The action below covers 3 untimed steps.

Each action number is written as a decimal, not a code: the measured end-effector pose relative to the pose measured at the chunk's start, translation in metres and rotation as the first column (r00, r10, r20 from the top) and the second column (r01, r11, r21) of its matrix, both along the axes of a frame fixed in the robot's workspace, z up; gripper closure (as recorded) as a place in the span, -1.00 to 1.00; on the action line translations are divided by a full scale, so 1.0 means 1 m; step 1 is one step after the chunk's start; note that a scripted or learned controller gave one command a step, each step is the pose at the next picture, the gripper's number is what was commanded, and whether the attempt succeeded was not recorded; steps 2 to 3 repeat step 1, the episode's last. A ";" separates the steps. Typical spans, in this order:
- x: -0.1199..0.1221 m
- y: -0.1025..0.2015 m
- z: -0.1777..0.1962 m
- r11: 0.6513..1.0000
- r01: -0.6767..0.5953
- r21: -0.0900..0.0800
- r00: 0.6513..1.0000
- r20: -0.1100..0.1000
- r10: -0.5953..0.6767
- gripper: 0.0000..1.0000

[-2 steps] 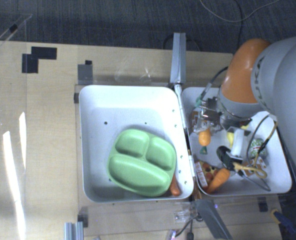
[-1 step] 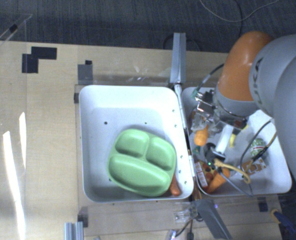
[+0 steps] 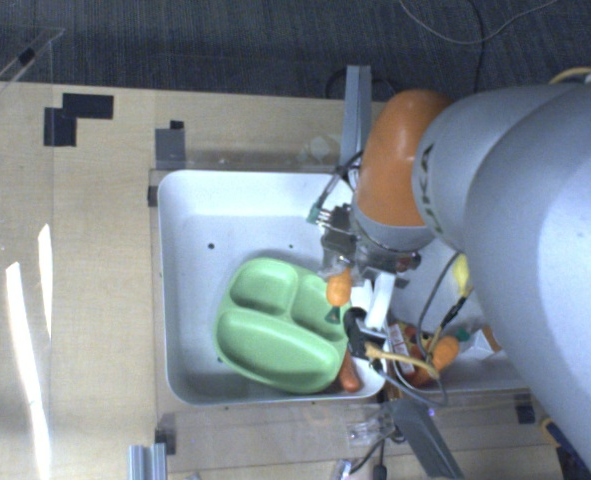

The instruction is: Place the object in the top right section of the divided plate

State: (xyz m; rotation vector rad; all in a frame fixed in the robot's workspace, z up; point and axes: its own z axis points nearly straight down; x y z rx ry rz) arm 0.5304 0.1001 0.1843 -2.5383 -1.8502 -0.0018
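A green divided plate lies tilted in the left white bin, towards its front right. A small orange object with a green tip sits at the plate's right edge, beside its top right section. My gripper hangs directly over that orange object, under the grey wrist and orange band. The wrist hides how the gripper meets the object.
A reddish-orange piece lies by the plate's lower right rim, against the bin wall. In the right bin, mostly covered by the arm, are another orange item and some packaging. The left bin's floor left of the plate is bare.
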 end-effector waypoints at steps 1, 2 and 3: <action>0.000 0.000 0.000 1.000 0.000 0.000 1.000 0.000 0.000 -1.00; 0.000 0.000 0.000 1.000 0.000 0.000 1.000 0.000 0.000 -1.00; 0.000 0.000 0.000 1.000 0.000 0.000 1.000 0.000 0.000 -1.00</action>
